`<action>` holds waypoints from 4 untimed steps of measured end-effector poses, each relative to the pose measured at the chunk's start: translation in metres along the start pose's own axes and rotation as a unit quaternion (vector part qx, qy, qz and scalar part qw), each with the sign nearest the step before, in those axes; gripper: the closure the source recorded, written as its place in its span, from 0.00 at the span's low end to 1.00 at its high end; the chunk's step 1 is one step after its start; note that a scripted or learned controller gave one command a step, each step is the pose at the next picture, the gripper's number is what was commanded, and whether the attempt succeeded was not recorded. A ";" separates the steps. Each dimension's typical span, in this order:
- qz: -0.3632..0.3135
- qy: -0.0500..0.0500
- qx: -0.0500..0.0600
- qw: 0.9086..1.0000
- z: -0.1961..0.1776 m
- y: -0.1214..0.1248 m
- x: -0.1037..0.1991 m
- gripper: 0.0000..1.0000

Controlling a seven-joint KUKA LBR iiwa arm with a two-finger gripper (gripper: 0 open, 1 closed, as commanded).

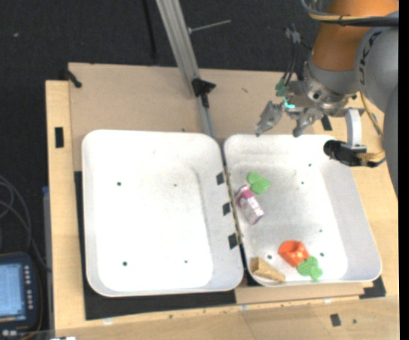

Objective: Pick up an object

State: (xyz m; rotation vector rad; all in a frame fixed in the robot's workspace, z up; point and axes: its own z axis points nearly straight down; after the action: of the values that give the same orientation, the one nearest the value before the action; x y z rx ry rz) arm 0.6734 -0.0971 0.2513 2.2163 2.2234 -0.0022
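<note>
The gripper (283, 122) hung with jaws spread and bare above the right bin (346, 211) far rim; approach step, needing descent toward the green piece (259, 183).

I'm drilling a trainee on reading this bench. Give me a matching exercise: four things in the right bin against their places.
Things:
1. pink-and-white packet
2. red-orange toy
3. tan wedge
4. end effector

Places:
A. above the right bin's far rim
B. near corner, by the divider
C. beside the divider, mid-bin, below a green piece
D. near rim, touching another green piece

Pairs: 1-C, 2-D, 3-B, 4-A
</note>
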 end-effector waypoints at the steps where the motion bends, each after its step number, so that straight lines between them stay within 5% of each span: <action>1: 0.000 0.000 0.000 1.000 0.000 0.000 0.000 0.00; 4: 0.004 0.000 0.002 1.000 0.152 -0.011 -0.014 0.00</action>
State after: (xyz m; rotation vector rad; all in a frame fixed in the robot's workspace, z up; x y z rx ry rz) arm 0.6623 -0.1116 0.0995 2.2276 2.2172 -0.0071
